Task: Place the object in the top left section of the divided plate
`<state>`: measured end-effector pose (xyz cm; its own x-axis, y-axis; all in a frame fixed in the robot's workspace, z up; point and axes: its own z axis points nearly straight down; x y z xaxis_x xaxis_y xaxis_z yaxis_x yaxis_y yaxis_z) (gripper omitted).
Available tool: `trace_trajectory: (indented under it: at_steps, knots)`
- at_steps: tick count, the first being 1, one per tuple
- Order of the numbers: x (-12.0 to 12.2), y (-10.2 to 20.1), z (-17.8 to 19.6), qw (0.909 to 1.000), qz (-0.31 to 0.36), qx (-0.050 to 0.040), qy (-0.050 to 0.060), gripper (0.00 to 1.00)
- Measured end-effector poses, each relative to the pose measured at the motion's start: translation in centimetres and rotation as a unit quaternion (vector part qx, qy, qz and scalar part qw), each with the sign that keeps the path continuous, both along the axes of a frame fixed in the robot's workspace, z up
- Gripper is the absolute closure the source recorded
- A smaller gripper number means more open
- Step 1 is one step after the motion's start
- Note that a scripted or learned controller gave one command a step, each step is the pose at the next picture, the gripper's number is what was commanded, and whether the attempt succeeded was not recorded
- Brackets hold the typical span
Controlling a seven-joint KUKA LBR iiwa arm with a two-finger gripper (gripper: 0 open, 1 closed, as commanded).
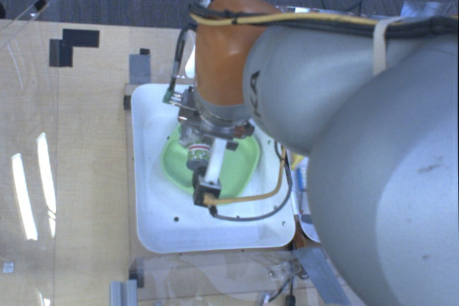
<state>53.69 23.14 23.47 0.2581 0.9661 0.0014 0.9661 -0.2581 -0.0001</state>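
Note:
A light green divided plate point(242, 160) lies in the left white bin point(154, 175). My arm reaches over it from the right, its orange band above the wrist. The gripper point(195, 151) hangs low over the plate's left half. A small cylindrical thing with a greenish and red band point(199, 150) shows at the gripper's tip, right above the plate; I cannot tell whether it is held or lying on the plate. The wrist hides most of the plate's upper sections.
The second bin point(305, 186) to the right is almost wholly hidden by the arm. The pale wooden bench point(64, 175) stretches to the left, with black markers point(72, 43) at its far edge.

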Motion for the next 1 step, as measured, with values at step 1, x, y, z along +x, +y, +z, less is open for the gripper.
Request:
trace_trajectory:
  at_steps: [1]
  knots:
    - [0.01,-0.01,0.02,1.0,0.0,-0.0001,0.0,0.0]
